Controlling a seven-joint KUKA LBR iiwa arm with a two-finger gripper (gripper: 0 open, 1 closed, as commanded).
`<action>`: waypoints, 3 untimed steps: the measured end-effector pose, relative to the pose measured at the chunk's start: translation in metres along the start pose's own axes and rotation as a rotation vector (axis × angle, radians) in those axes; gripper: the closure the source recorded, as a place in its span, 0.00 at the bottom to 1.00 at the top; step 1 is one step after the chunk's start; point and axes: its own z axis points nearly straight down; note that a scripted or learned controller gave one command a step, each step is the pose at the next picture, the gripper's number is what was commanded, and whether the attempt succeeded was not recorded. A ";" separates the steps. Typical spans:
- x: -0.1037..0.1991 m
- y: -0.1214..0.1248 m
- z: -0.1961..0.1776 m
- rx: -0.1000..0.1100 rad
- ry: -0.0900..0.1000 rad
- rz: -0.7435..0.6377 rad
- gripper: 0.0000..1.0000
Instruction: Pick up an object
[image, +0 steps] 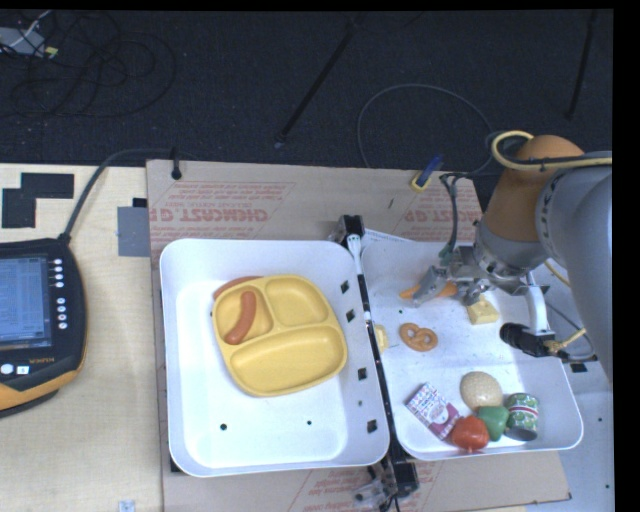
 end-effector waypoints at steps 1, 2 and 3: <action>0.004 -0.001 0.000 0.001 0.001 0.001 0.00; 0.005 -0.001 0.000 0.002 0.001 0.001 0.00; 0.008 -0.001 0.000 0.002 0.001 0.000 0.00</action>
